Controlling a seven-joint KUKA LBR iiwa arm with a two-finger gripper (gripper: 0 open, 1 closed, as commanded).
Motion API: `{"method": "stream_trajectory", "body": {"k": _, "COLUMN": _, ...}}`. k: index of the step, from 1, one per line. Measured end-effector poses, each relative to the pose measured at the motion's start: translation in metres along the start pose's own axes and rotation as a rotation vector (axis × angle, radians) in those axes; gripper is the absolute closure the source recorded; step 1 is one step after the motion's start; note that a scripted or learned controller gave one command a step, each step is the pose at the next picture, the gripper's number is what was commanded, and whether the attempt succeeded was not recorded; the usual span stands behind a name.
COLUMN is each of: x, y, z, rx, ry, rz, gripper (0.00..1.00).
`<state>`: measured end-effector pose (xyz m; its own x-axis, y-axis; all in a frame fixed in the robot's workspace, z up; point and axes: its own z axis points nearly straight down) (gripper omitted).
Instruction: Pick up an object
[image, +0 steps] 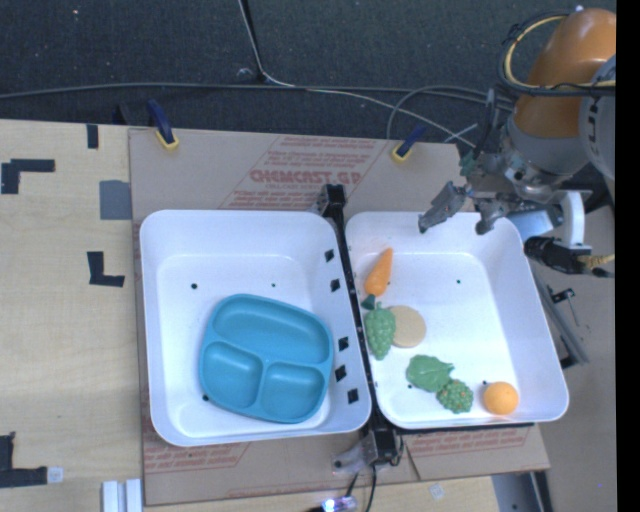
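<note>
1. Food sits in the right bin alone: a carrot, a broccoli floret touching a pale round disc, a leafy green piece, a second floret and an orange. I read that as the supply side, so whatever I pick comes from here.

2. The left bin carries a blue divided tray, lying slightly askew on the floor of the bin. My guess is that it waits as a drop-off spot (the task line only asks for a pick, so I cannot be sure).

3. The claw hangs over the far rim of the right bin, its two fingers spread apart with nothing between them. It is well apart from every item, which suits a hover before choosing a target.

4. Most of the food crowds the near edge and the divider side. The orange lies close to the near wall, and the floret beside it touches the leafy piece, so I judge those awkward for spread fingers.

5. The carrot lies tilted, just beside the divider and nearest the claw, with bare floor on its right side. I would judge it the easiest first try, though the divider may crowd one finger.
</note>
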<state>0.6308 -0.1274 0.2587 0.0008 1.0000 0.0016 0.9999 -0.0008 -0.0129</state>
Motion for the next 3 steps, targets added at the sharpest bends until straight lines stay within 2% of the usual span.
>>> {"method": "stream_trajectory", "body": {"k": 1, "x": 0.000, "y": 0.002, "z": -0.007, "rx": -0.011, "ry": -0.002, "rz": -0.003, "gripper": 0.00}}
{"method": "stream_trajectory", "body": {"k": 3, "x": -0.001, "y": 0.016, "z": 0.111, "rx": -0.005, "ry": -0.002, "rz": -0.002, "gripper": 0.00}}
